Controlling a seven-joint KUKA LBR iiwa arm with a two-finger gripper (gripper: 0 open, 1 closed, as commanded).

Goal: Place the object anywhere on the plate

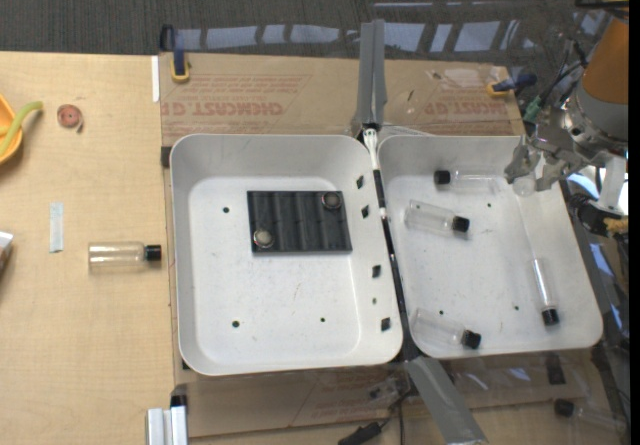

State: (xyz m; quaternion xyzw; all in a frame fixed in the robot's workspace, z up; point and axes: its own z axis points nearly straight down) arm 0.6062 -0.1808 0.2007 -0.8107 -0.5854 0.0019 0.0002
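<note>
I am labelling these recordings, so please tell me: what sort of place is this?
Probably a robotics lab bench: two white bins sit side by side, clear vials lie in the right one, and a robot arm reaches in.

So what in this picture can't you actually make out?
- Hand, camera view: small and blurred against the right bin's rim; whether it grips anything is unclear.
- Arm: cut off by the right edge.
- Yellow object on the bench: cut off by the left edge.
- Two round pieces on the dark plate: too small to identify.
</note>
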